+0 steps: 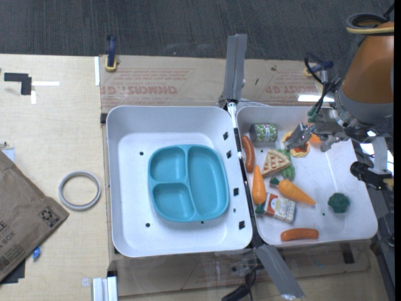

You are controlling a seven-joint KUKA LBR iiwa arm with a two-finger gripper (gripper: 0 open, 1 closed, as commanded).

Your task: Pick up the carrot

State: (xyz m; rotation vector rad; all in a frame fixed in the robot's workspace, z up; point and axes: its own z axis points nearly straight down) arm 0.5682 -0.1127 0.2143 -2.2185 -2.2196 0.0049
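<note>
Sausage, front edge of right bin: you have a smooth reddish toy sausage (299, 234) lying flat, glossy, rounded ends.
Packet: small printed sachet (281, 207) near the front-left of the right bin (351, 231), flat and crinkly.
Broccoli: dark green knobbly lump (339, 202) towards the right edge.
Carrot (target): orange cone with a green stub (294, 190), lying on its side mid-bin, tip pointing to the front-right. Judge it a light, stiff plastic toy, slick and tapered; take it across the thick half near the green end, since the tip would likely squirt out.
Second orange piece: slim carrot-like shape (258, 185) against the left wall; don't confuse the two.
Waffle wedge: tan, gridded triangle (276, 162) just behind the carrot.
Can: small green-labelled cylinder (264, 132) on its side near the back-left corner.
Gripper: sits (299, 138) over the back of the right bin above an orange-yellow toy; you cannot tell its opening or whether it holds anything.
Left bin: teal three-part plate (188, 184), smooth moulded plastic.
</note>
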